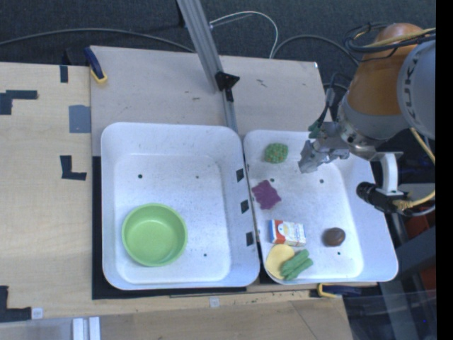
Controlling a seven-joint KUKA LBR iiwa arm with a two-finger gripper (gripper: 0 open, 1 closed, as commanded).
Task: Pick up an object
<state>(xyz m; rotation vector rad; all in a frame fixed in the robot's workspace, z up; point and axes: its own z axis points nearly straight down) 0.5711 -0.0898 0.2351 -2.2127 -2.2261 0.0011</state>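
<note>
Currently the end effector (311, 160) hangs over the upper part of the right bin (368, 261), just right of a green bumpy ball (276, 152) (whether it is spread or pressed together cannot be told from this angle). Lower in that bin lie a purple piece (266, 193), a small white and red carton (286, 232), a brown round object (334, 237) and a yellow piece (277, 256) touching a green pod-like item (296, 264). Toward the lower left of the frame, a green bowl (153, 234) sits in the left bin (170, 137).
</note>
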